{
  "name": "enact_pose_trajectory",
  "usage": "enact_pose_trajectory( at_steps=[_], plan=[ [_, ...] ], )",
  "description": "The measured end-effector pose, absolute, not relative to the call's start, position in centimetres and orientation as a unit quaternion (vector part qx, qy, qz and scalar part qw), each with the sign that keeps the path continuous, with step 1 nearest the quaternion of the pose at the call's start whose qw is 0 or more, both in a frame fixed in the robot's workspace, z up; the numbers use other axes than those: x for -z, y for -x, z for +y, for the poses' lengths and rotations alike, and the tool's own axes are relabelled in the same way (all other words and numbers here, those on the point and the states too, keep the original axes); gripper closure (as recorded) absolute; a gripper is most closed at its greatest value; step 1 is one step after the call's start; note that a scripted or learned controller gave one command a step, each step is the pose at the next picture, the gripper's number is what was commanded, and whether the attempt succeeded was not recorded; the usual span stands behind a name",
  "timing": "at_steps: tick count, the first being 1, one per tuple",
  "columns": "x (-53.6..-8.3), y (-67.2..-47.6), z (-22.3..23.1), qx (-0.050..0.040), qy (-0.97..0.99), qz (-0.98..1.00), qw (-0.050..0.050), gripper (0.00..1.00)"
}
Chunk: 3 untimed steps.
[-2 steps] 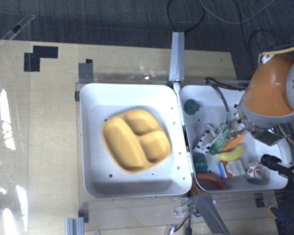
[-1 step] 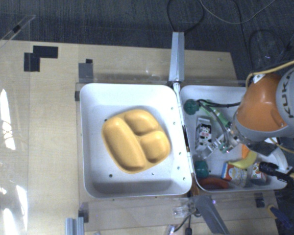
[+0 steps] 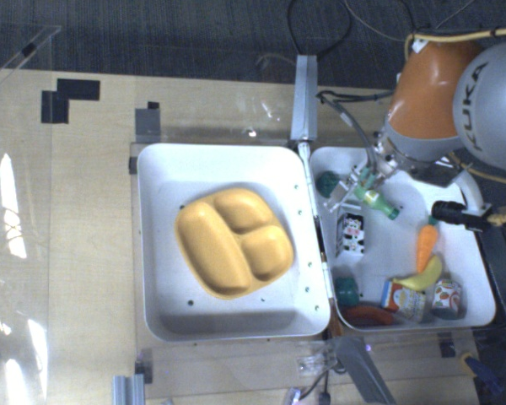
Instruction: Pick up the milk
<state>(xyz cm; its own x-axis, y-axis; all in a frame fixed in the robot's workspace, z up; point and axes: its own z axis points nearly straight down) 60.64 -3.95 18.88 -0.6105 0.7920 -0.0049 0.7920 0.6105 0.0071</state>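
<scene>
The milk [image 3: 351,233] is a small white carton with black cow patches. It lies in the right bin [image 3: 481,315], near that bin's left wall. My gripper [image 3: 358,189] hangs just above and behind the carton, at the bin's back left, and is not touching it. A green bottle [image 3: 379,202] lies right beside the gripper, and a round green item [image 3: 327,182] sits to its left. The grey arm with the orange band [image 3: 430,91] comes in from the upper right.
A large yellow bread-like lump [image 3: 234,240] sits in the left bin [image 3: 156,310]. In the right bin lie a carrot [image 3: 427,243], a banana [image 3: 428,273], a teal cup [image 3: 347,291], a red item [image 3: 371,315], a juice box [image 3: 396,295] and a can [image 3: 447,299].
</scene>
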Motion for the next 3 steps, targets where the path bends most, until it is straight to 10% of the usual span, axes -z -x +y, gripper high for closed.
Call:
enact_pose_trajectory(
  at_steps=[1,2,3],
  plan=[
    [-18.6,-62.0,1.5,-0.0022,-0.538,0.843,0.003,0.00],
    [-18.6,-53.6,-2.4,-0.0016,-0.557,0.830,0.002,0.00],
    [-18.6,-55.0,-5.5,-0.0017,-0.566,0.824,0.003,0.00]
  ],
)
